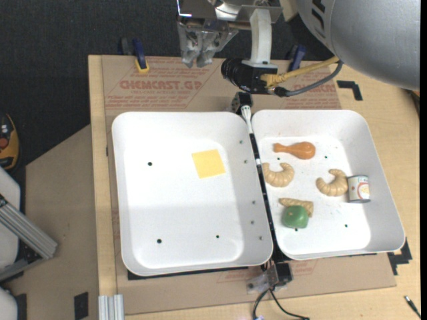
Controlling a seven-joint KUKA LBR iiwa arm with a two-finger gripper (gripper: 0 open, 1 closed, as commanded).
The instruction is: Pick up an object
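Observation:
My gripper (199, 51) hangs high over the cardboard behind the left bin (133, 199), well away from every object, with nothing under it. A flat yellow square (208, 163) lies alone in the left bin. In the right bin (380, 225) lie an orange drumstick (295, 150), two tan croissant shapes (279, 174) (332, 183), a small white can (359, 189) on its side, and a green round piece (295, 217) touching a tan ridged piece (296, 205).
The bins meet at a black hinged strip (257, 179). Blue clamps (139, 51) hold the cardboard sheet at the back. The arm's grey body (373, 25) fills the top right.

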